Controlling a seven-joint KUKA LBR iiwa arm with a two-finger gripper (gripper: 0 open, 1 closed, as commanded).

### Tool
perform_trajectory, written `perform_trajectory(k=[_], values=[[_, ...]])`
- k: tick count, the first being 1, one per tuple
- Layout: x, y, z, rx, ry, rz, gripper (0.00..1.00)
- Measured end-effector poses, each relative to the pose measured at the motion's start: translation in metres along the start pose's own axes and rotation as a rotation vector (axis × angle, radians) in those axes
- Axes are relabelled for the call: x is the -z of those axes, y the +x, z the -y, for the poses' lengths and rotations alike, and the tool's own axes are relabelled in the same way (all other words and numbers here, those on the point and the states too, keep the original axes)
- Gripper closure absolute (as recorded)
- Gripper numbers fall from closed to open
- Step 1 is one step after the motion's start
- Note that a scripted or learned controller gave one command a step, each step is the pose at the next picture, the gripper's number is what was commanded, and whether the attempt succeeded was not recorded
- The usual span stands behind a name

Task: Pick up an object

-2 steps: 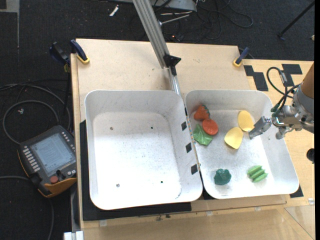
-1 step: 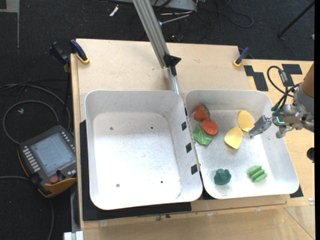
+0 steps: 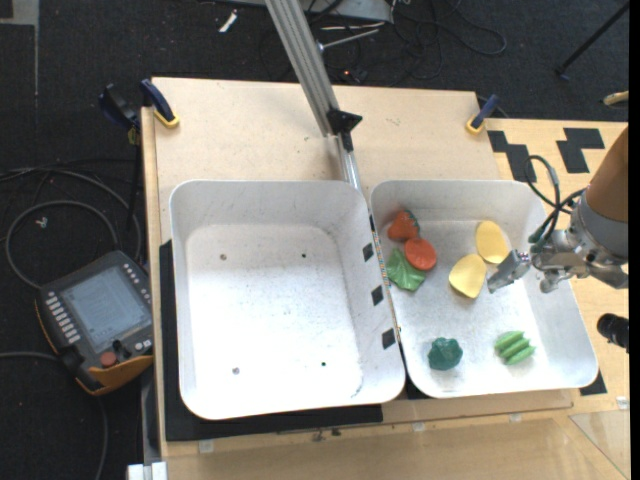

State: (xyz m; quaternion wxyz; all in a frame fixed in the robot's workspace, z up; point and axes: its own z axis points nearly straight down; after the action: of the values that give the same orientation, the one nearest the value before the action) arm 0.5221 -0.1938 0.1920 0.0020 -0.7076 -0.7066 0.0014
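Jaws of the gripper (image 3: pixel 522 271): whether spread or pressed together cannot be told; poised over the right bin (image 3: pixel 560 313), near its right wall, just beside two yellow pieces (image 3: pixel 480 258); red pieces (image 3: pixel 412 240) and a green leaf-like piece (image 3: pixel 405 271) by the bin's left wall; dark green lump (image 3: pixel 444 353) and ridged green piece (image 3: pixel 514 347) nearer the front; left bin (image 3: pixel 190 268) alongside; both on the tabletop (image 3: pixel 250 128).

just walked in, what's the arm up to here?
The arm is reaching in from the right over the right bin, with its gripper low beside two yellow pieces. I see nothing between its fingers. Also in that bin: two orange-red pieces, a green leafy piece, a dark green piece and a ridged green piece. No pick so far.
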Motion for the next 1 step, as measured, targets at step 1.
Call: perform_trajectory(k=[1], values=[[-0.0511, 0.0109, -0.0007, 0.001, 0.000, -0.001, 0.00]])
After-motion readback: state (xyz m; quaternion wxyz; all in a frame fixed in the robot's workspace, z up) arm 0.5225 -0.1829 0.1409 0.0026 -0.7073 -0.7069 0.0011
